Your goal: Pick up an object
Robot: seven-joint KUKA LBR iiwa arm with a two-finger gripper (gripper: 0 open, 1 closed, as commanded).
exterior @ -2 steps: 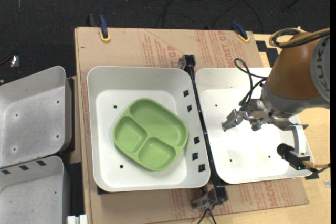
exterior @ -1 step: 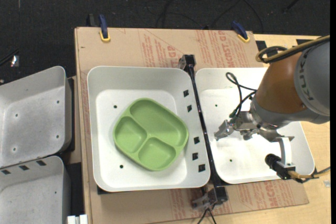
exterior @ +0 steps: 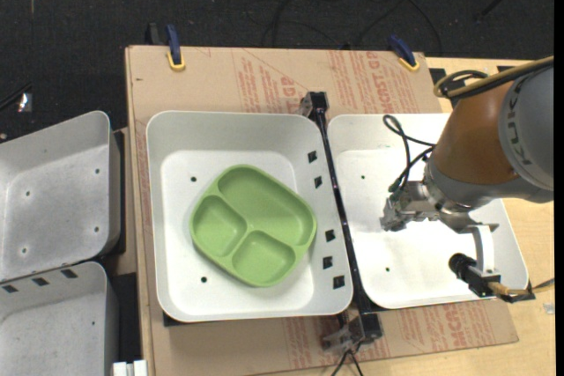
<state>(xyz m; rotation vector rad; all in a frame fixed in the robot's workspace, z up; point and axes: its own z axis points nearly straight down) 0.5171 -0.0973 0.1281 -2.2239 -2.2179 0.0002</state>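
A light green plate (exterior: 253, 225) with three compartments lies flat in the left bin (exterior: 172, 154), a little right of its middle. My gripper (exterior: 398, 213) hangs over the floor of the right bin (exterior: 370, 277), well to the right of the plate and across the divider from it. The grey arm with its orange band (exterior: 476, 132) comes in from the right and covers much of that bin. Nothing shows between the fingers, and the wrist hides how far apart they stand.
A black clip strip (exterior: 330, 207) runs along the seam between the two bins. Cables trail from the wrist to a black fitting (exterior: 471, 273) at the right bin's front corner. Spare white bins (exterior: 53, 189) lie off the bench to the left.
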